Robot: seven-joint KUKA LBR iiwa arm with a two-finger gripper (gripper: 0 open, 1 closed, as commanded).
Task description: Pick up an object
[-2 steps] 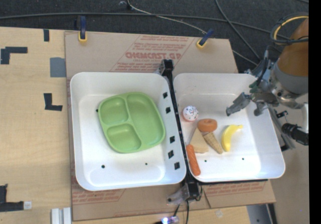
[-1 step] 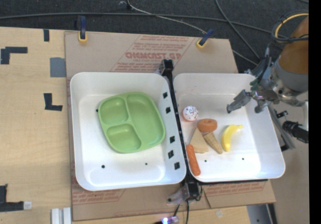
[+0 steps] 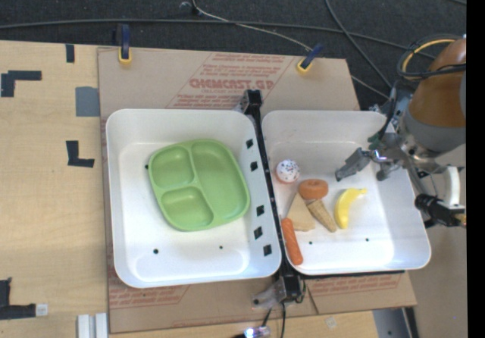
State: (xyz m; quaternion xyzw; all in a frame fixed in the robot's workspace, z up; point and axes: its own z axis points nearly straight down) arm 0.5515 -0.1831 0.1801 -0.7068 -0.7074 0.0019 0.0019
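Nearest, in the right bin [image 3: 394, 253], lie a carrot [image 3: 292, 240], a bread slice [image 3: 301, 217], a cone [image 3: 322, 215] and a banana [image 3: 346, 206]; behind them are an orange piece [image 3: 312, 189] and a white ball [image 3: 287, 170]. Farther right, above the banana, the gripper [image 3: 367, 162] hangs with fingers apart, holding nothing. The approach is in hand; next it should descend on the banana and close.

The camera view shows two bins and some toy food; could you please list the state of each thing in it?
Green tray: flat in the left bin, compartments up.
Banana: lying in the right bin, ungripped.
Carrot: lying beside the divider.
White ball: resting loose.
Orange round piece: leaning on the cone.
Gripper: above the right bin, holding nothing.
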